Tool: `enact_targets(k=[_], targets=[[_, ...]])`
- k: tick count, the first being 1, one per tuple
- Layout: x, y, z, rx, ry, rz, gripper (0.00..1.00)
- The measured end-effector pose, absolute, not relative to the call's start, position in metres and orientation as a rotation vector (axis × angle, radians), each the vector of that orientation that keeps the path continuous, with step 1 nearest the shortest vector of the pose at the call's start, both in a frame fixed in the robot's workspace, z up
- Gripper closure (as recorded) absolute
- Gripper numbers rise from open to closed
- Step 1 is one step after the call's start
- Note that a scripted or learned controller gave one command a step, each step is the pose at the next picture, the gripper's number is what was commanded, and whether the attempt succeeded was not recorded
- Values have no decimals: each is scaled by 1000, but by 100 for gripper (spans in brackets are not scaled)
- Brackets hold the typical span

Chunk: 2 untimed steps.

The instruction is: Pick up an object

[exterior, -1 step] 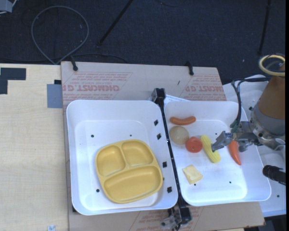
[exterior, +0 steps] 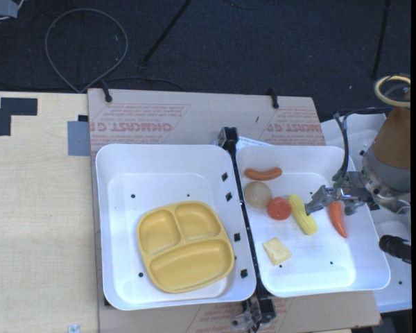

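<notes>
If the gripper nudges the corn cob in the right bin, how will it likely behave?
The corn cob looks like a rounded, elongated toy, so it would probably roll sideways rather than slide. It likely is stiff and light. Lying close to the tomato, it may bump that away.

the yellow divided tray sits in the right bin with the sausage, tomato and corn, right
Not quite. The camera view shows the yellow divided tray alone in the left bin; the sausage, tomato and corn lie in the right bin.
</notes>
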State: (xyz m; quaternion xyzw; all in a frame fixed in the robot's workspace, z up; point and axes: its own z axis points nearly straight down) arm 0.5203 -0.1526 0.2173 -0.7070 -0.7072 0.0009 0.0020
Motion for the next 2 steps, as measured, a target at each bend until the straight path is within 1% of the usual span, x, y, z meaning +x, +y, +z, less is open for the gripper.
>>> enact_targets(k=[2], targets=[[518,-152,89,-2215,-2215,7,0]])
